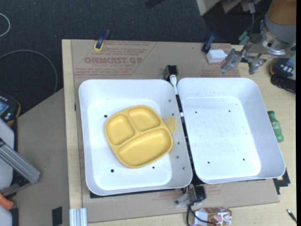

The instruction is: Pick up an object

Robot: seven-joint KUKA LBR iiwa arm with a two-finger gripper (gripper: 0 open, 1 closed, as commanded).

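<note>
Two white bins sit on the tabletop (70, 102); the left bin (91, 126) holds a yellow divided plate (138, 135), lying flat. The arm (282, 13) hangs above the right bin's (225, 126) far corner, its jaws (241, 62) apart and holding nothing. A sound grasp likely means crossing left and pinching the plate's raised rim.

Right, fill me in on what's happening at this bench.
A grey robot arm with an orange band is set to pick up an object. Its two-finger gripper hangs above the bench beyond the far edge of the right-hand shallow white bin, with nothing between its fingers. The one object in the bins is a yellow plastic divided plate, three compartments, lying flat in the left-hand shallow white bin. The gripper is well away from the plate, so no pick has been made yet.
</note>
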